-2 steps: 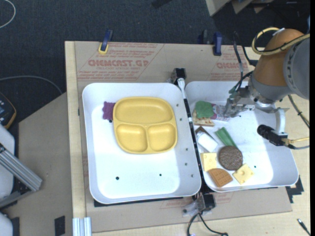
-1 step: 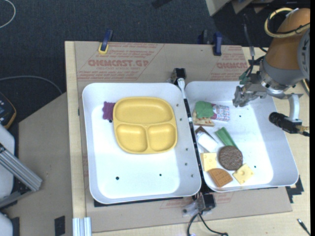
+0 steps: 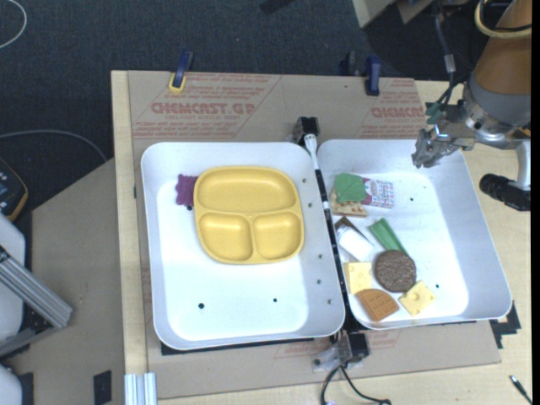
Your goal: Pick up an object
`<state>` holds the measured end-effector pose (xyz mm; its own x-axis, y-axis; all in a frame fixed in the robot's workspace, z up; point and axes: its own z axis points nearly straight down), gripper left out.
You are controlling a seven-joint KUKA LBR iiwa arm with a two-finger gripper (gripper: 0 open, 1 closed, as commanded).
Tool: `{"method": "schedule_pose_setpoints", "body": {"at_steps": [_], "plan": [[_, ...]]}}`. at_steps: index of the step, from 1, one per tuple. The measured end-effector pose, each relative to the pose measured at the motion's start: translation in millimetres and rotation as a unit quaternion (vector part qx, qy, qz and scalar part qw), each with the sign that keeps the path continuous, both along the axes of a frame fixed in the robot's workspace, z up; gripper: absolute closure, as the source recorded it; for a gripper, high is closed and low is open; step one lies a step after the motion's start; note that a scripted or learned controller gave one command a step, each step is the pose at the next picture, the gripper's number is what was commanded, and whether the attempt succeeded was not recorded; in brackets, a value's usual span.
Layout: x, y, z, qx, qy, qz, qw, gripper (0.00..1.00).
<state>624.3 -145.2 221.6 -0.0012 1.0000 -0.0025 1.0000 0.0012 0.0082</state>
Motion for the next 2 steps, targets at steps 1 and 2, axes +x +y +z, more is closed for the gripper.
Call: {"method": "schedule_pose_setpoints", "body": {"at_steps": [1, 2], "plan": [[-3, 44, -2, 0.0022, 0.005, 0.002, 1.0, 1.0], [-6, 95, 10, 0.0025, 0.004, 0.002, 1.0, 1.0]]}}
